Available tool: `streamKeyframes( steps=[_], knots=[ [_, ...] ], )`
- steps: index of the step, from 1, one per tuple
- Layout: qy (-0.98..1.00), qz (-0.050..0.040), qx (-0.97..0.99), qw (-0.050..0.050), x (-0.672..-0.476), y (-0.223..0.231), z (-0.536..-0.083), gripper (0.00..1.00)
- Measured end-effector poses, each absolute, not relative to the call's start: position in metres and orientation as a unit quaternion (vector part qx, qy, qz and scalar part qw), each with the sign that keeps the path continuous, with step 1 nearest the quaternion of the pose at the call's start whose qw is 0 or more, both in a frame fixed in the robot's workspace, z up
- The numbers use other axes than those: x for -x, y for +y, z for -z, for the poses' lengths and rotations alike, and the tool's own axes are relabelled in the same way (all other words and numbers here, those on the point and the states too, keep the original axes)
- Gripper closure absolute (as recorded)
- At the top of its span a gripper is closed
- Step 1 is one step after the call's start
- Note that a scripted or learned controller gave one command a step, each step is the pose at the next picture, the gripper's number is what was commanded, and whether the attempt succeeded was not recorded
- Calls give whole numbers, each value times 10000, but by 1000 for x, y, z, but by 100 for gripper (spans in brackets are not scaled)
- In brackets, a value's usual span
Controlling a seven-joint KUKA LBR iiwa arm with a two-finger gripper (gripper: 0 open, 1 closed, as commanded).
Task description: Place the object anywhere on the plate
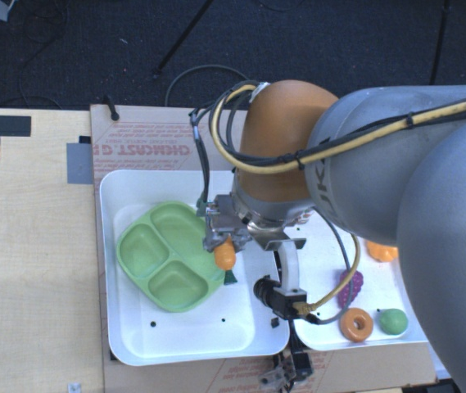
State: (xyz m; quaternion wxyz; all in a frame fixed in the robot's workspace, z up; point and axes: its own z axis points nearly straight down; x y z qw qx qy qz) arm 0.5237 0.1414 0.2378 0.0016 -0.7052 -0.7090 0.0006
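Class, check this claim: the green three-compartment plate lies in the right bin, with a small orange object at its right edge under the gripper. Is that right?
Not quite. The camera view shows the green three-compartment plate in the left bin, not the right. The rest stands: a small orange object sits at its right edge, under the gripper.

The grey arm [396, 162] is extended in from the right, orange band uppermost; the gripper [220, 248] is pointed downward.
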Motion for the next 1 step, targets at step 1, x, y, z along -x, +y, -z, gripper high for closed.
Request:
streamKeyframes(
  steps=[1],
  knots=[
    [-7078,-17,7064,14,-524,140,-237,0]
  ],
)
